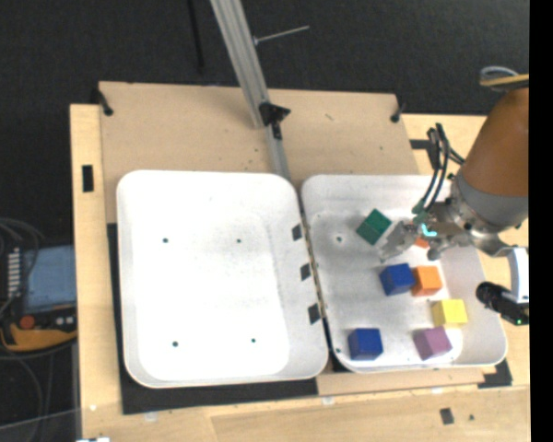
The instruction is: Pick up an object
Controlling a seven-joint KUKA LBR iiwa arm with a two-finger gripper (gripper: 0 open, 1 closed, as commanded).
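Note:
Several small blocks lie in the right bin (pixel 346 201). A green block (pixel 374 226) sits toward the back, tilted. In the middle, a blue block (pixel 396 279) and an orange block (pixel 428 279) sit side by side. Closer to the front are a yellow block (pixel 450 312), a purple block (pixel 432 342) and a second blue block (pixel 365 343). My gripper (pixel 411 238) hangs low over the bin, just right of the green block and just behind the blue and orange pair. I see no block held in it.
The left bin (pixel 212 274) lies beside the right one, with clips along the shared rim. A slanted metal rail (pixel 244 53) rises from behind the bins. The arm's orange and grey body (pixel 498 164) covers the right bin's back right corner.

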